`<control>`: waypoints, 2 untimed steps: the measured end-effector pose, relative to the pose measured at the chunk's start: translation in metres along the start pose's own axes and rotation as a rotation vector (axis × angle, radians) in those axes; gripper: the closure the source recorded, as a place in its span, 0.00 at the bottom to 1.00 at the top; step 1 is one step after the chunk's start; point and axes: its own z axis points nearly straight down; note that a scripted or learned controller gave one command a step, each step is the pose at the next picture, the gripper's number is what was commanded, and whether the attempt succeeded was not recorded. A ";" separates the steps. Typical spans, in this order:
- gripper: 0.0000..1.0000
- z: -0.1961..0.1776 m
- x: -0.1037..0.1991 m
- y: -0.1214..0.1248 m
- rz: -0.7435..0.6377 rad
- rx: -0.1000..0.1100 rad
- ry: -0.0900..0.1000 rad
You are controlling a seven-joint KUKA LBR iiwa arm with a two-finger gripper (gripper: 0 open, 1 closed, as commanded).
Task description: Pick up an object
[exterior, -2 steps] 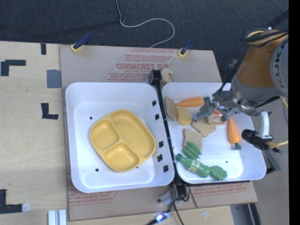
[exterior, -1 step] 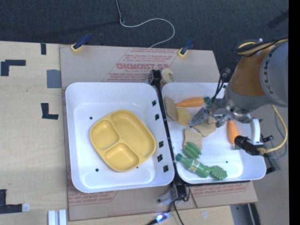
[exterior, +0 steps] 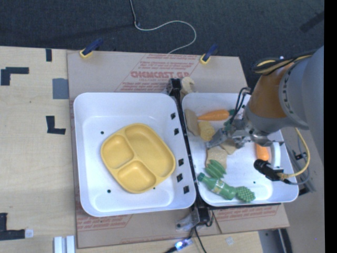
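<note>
The right bin (exterior: 274, 194) holds several small toys. An orange carrot (exterior: 213, 115) lies near its far side, with a tan wedge (exterior: 191, 121) to its left. A tan piece (exterior: 207, 133) sits below the carrot, and a tan slice (exterior: 216, 155) lies nearer the middle. A green leafy toy (exterior: 215, 168) and a longer green toy (exterior: 227, 190) rest near the front wall. My gripper (exterior: 222, 137) is low in this bin, right beside the tan piece and just above the tan slice. Nothing shows between its fingers.
The left bin (exterior: 89, 115) holds a yellow divided plate (exterior: 138, 157). A small orange piece (exterior: 261, 152) lies at the right side of the right bin, partly behind my wrist. The wall between the bins runs just left of the toys.
</note>
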 end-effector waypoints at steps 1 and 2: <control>0.00 0.004 0.000 0.002 0.000 -0.005 -0.001; 1.00 -0.008 -0.001 0.003 0.000 -0.012 -0.005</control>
